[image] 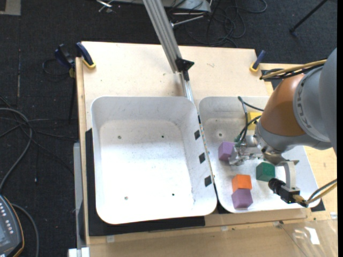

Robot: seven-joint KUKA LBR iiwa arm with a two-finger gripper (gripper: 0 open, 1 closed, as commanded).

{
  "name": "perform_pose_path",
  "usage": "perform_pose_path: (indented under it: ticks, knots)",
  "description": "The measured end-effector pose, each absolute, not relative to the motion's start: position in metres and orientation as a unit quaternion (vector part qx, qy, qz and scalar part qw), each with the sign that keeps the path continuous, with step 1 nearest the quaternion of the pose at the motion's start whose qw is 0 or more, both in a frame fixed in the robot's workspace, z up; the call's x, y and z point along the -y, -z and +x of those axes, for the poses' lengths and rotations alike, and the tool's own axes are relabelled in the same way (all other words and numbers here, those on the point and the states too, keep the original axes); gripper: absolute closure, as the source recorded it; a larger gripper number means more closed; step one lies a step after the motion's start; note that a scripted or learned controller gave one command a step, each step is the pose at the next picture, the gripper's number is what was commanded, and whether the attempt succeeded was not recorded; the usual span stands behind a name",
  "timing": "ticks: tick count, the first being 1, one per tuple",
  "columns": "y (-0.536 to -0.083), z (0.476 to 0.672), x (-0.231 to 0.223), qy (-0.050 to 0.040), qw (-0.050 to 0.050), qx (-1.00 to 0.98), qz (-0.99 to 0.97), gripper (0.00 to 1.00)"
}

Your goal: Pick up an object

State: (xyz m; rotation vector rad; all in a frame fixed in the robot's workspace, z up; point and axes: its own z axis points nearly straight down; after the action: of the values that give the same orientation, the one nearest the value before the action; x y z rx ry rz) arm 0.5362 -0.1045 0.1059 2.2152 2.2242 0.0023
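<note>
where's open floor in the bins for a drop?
Left bin: whole floor bare, wall to wall. Right bin: a bare strip along the far wall. Crowded below that: gripper, two purple blocks, orange block, green block.

2 white bins (102, 143), 2 purple blocks (242, 198), 1 orange block (241, 182), 1 green block (265, 171)

The grey arm with the orange band (300, 111) is cut off by the right picture edge. It hides much of the right white bin (214, 111). The gripper (239, 155) is small and cluttered. The green block (265, 171) appears partly covered by the wrist.
</note>
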Motion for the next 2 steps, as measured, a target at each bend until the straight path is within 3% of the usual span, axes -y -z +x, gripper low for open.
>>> perform_pose_path:
  ticks: [1, 2]
  knots:
    - [-0.105, 0.536, 0.105, 0.0001, 0.001, -0.709, 0.706, 0.00]
    - [-0.095, 0.512, 0.121, -0.0001, 0.001, -0.706, 0.708, 0.00]
